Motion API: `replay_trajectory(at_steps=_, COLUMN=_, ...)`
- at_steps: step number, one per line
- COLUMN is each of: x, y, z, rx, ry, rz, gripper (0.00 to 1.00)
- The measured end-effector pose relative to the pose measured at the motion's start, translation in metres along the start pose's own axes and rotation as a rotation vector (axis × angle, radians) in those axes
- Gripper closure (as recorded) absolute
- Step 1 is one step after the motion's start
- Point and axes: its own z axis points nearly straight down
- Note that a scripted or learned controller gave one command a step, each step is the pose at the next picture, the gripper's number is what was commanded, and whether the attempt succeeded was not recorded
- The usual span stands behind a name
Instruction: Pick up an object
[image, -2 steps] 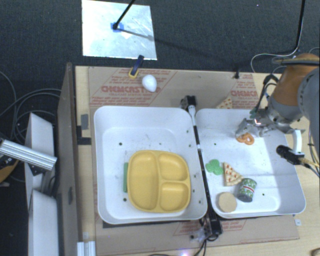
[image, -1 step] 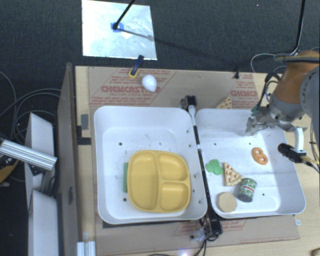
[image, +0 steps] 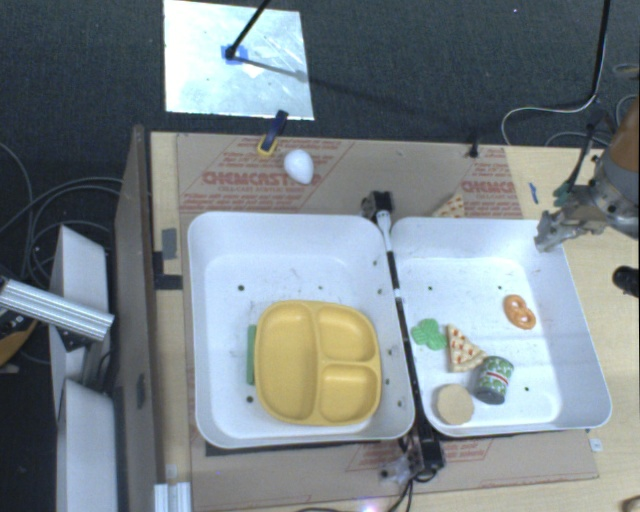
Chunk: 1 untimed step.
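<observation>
The right bin (image: 575, 330) holds a small orange pretzel (image: 519, 311), a green leafy piece (image: 429, 333), a pizza-slice toy (image: 462, 348), a small green-labelled can (image: 492, 380) lying tilted, and a round tan cookie (image: 454, 404). My gripper (image: 552, 232) hangs over the far right corner of this bin, above and to the right of the pretzel, well apart from all the objects. It holds nothing that I can see.
The left bin (image: 215, 260) carries a yellow compartment tray (image: 318, 360) with a thin green strip (image: 251, 353) along its left side. Behind the bins, on the cardboard, lie a white egg (image: 298, 165), a yellow-and-blue item (image: 270, 135) and another pizza-slice piece (image: 450, 207).
</observation>
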Motion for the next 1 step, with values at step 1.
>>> replay_trajectory(at_steps=1, x=0.081, y=-0.0524, z=0.0764, rx=0.021, ry=0.01, rz=-0.008, gripper=1.0)
